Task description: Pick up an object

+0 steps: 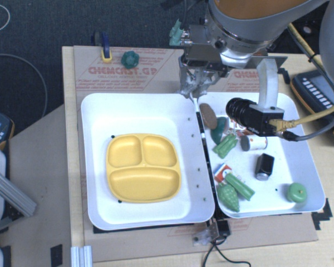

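Note:
My gripper (193,91) hangs at the far end of the wall between the two bins, just above a brown oval piece (207,114). The right bin (309,168) holds several small things: a dark green lump (219,130), a green pickle (225,145), a small white and red cylinder (256,143), a black block (264,166), a round green piece (296,193), a bumpy green piece (229,197), a green stick (241,186) and a red and white packet (221,171). Nothing shows in the gripper's grasp.
A yellow divided plate (144,167) lies in the left bin (94,121). Behind the bins, on the cardboard, sit a teal lump (130,58) and a blue and yellow clamp (105,48). A grey keypad device (317,92) lies at the right.

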Controlling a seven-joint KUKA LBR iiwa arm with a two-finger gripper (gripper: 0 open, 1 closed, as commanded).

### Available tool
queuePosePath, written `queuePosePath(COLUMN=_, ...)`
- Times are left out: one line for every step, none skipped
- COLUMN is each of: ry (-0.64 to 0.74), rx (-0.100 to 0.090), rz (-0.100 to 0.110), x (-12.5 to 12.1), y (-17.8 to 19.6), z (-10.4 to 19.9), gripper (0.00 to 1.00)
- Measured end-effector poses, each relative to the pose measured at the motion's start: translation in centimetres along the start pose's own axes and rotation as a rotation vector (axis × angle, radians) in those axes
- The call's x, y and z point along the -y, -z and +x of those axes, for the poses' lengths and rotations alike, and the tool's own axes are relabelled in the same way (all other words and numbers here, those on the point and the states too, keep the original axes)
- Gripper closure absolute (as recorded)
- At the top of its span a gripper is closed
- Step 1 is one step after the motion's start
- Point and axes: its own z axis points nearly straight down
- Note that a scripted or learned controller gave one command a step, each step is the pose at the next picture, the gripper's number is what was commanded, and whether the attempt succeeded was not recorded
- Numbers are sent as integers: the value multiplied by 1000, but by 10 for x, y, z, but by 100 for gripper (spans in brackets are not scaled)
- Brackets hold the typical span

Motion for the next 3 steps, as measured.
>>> queuePosePath(ry=4, rx=0, rz=3, x=22, y=-73, z=-11, gripper=100)
queuePosePath(ry=7, rx=0, rz=4, x=21, y=-162, z=7, gripper=100)
queuePosePath(ry=1, rx=0, rz=4, x=21, y=-249, z=-32, gripper=100)
